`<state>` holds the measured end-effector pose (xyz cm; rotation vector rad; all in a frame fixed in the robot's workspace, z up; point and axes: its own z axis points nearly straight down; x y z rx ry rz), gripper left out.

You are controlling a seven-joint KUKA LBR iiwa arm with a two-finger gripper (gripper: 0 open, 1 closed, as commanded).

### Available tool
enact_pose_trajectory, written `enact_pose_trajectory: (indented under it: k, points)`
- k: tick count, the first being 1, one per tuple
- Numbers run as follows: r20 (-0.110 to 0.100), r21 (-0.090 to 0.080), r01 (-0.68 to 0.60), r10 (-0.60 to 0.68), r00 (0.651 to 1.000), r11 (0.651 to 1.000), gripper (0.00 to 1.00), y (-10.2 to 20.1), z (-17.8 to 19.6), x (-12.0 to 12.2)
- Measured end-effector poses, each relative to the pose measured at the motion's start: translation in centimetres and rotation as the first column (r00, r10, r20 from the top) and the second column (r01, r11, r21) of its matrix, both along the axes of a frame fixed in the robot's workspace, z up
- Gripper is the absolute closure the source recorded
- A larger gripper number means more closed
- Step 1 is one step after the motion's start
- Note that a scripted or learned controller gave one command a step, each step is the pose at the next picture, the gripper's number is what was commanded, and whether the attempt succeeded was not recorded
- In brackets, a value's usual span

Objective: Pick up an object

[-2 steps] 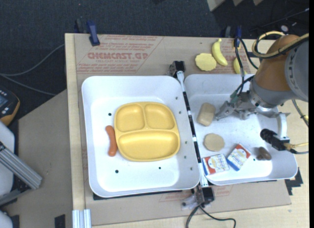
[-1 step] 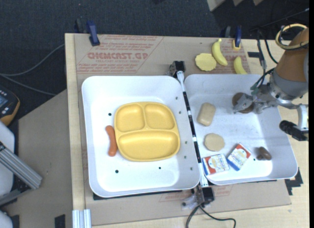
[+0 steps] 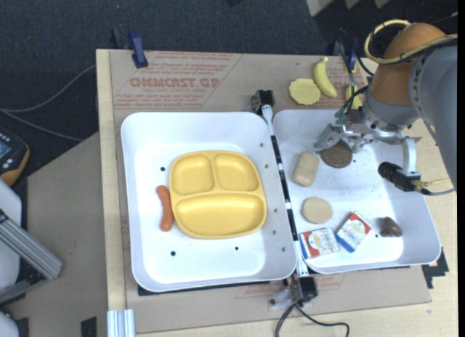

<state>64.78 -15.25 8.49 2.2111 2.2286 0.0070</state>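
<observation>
End effector (image 3: 340,141) is low in the right bin (image 3: 414,252), at its far side, right over the brown disc (image 3: 336,158). You can't tell from this angle how far open it is or whether it has hold of anything. The disc is my guess for the target, since it's closest. It lies flat on the bin floor near the far wall, with its upper edge tucked under the end effector.

Risks:
- The disc is thin and flat, so a grasp could skate over the top or push it sideways instead of catching it.
- Come down too hard and you jam into the bin floor.
- The tan block (image 3: 305,169) sits just left of the disc, so a shove that way could knock it or pinch both.
- The far wall is close, so a clip there is possible.

Orientation: the disc looks round, flat face up, so you get no real long axis and no pointing direction. If you switch to the block, its long axis runs roughly near-to-far, with the far end leaning slightly right.
</observation>
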Motion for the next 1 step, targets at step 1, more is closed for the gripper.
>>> enact_pose_trajectory:
  k: [1]
  points:
    - [0.003,-0.004,0.006,-0.006,1.000,1.000,1.00,-0.55,1.20,-0.07]
